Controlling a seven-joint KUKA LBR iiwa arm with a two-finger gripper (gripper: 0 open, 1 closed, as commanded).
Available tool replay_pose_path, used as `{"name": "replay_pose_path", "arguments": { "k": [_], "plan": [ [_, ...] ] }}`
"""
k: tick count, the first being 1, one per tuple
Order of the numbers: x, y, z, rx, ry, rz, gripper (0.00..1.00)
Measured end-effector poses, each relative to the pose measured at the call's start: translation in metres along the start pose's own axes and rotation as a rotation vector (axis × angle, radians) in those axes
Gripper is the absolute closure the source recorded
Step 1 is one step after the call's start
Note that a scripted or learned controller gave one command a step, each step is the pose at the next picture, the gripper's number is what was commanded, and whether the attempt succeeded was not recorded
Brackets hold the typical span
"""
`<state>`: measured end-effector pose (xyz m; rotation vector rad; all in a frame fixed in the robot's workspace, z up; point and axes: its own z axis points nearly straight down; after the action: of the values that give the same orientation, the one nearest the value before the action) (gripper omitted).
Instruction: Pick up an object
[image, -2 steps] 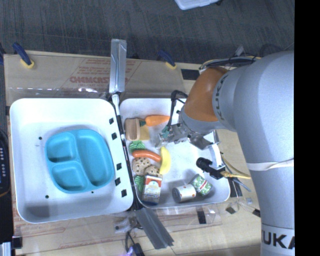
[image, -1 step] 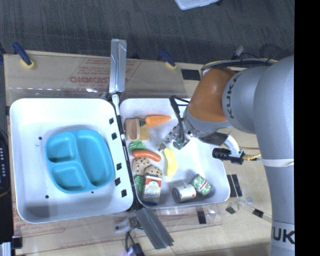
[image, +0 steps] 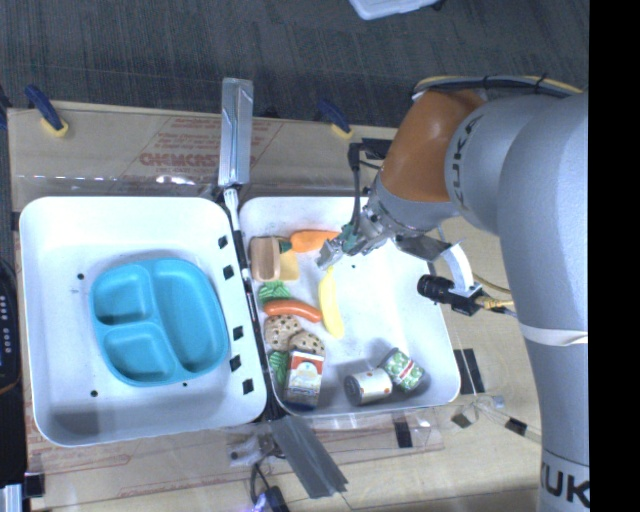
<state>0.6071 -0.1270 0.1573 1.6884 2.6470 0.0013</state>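
Observation:
The right bin (image: 420, 325) holds several toy foods. A yellow banana (image: 330, 302) lies in its middle, with an orange carrot (image: 310, 240) at the top and a bread slice (image: 265, 258) at the upper left. My gripper (image: 341, 246) hangs low over the bin's upper middle, just right of the carrot and above the banana's top end. Nothing shows as held in it. The grey arm with its orange band reaches in from the right and covers the bin's upper right corner.
Along the right bin's left side lie a green vegetable (image: 272, 292), a sausage (image: 293, 310), a cookie (image: 285, 330) and a small carton (image: 304, 376). Two cans (image: 370, 385) (image: 404, 370) sit at the bottom. The left bin (image: 50, 250) holds a blue divided tray (image: 160, 320).

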Motion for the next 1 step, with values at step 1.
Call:
{"name": "replay_pose_path", "arguments": {
  "k": [1],
  "plan": [
    [-0.0318, 0.036, 0.0534, 0.005, 0.003, -0.1, 1.0]
  ]
}}
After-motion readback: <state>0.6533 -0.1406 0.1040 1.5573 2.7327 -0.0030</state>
